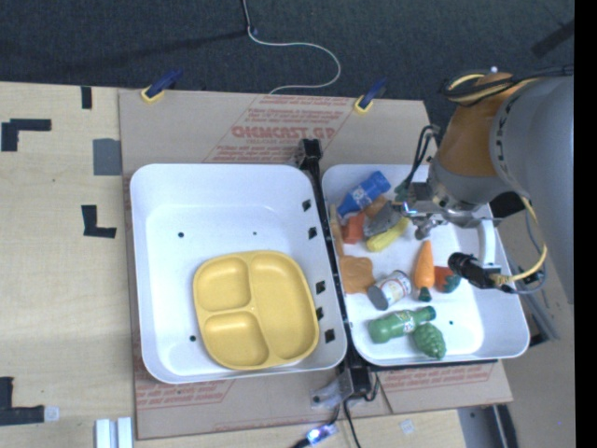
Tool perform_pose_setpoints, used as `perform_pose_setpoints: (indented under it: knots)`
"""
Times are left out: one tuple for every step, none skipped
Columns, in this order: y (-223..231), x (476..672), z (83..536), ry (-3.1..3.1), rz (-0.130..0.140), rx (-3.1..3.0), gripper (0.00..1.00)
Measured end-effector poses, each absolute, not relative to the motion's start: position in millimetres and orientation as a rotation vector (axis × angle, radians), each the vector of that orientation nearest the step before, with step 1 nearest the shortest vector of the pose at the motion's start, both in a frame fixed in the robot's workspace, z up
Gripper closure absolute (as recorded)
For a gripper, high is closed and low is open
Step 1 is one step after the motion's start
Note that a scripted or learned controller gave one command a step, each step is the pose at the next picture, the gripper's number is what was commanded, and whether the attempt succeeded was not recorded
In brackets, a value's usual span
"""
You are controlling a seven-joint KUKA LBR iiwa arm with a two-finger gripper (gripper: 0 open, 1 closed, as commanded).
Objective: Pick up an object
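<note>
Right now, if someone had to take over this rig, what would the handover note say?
End effector: low in the right white bin, among the toys at its upper end; finger state unreadable, nothing visibly held.
Right bin contents: blue packet, yellow banana-shaped toy, orange carrot toy, small silver can, green bottle, dark green knobbly toy.
Left white bin: yellow three-compartment plate.
Done: arm is down at the pile.
Left: secure one object and lift it out.

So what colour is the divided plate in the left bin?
Yellow: the divided plate, seen in the camera view.
</note>
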State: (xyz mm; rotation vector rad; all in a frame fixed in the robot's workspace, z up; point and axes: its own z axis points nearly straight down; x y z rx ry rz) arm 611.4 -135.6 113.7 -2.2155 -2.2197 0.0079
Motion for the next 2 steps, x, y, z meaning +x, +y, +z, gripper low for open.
perform_pose_setpoints:
  knots:
    - [-139.0,615.8,93.2,-2.228,-0.006,-2.230,0.00]
    - [-137.4,616.3,102.9,-2.232,-0.010,-2.229,1.00]
